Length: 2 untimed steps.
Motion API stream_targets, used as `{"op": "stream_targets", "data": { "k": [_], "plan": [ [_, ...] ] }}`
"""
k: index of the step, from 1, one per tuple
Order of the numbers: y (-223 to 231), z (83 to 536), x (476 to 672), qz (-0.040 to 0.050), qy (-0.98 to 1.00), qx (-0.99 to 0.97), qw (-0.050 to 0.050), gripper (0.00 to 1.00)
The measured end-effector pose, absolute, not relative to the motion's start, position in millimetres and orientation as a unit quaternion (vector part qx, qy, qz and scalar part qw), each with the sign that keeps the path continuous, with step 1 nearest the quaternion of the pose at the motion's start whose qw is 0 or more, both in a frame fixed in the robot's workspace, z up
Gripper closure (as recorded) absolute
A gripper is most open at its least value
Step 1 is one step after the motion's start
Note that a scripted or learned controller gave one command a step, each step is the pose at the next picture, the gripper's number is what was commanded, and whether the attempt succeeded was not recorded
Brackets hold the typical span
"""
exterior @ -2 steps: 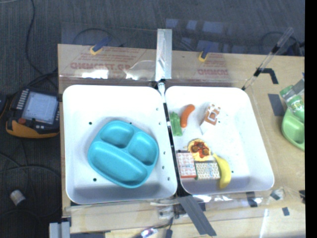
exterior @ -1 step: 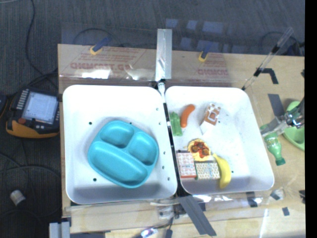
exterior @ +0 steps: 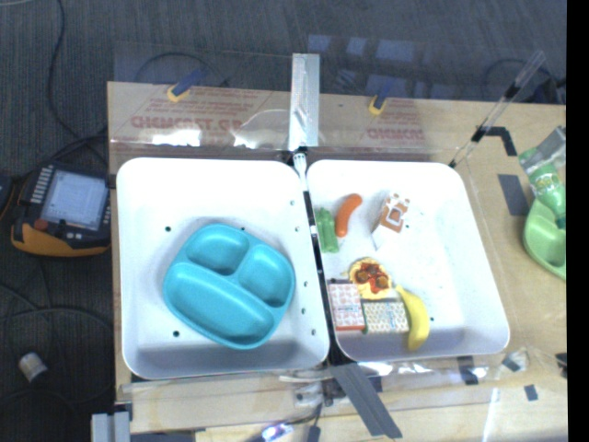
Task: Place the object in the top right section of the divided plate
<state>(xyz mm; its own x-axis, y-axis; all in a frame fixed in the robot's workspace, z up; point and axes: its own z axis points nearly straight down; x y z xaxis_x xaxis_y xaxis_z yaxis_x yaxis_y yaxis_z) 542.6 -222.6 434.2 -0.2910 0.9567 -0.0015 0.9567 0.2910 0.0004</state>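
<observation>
The blue divided plate [exterior: 232, 284] sits in the left bin [exterior: 138, 191]. In the right bin [exterior: 460, 210] lie a sausage [exterior: 348, 214], a banana [exterior: 415, 319] and small boxes [exterior: 366, 316].

Dark carpet floor [exterior: 184, 12]; wooden bench [exterior: 515, 145]; trailing cables [exterior: 55, 17]
</observation>
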Motion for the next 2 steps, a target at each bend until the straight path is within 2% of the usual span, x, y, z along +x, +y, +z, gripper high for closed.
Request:
{"op": "stream_targets", "data": {
  "k": [1,2],
  "plan": [
    [-224,402,561.3,-0.0020,0.817,0.577,0.001,1.00],
    [-224,261,532.0,-0.0007,0.846,0.533,-0.001,1.00]
  ]
}}
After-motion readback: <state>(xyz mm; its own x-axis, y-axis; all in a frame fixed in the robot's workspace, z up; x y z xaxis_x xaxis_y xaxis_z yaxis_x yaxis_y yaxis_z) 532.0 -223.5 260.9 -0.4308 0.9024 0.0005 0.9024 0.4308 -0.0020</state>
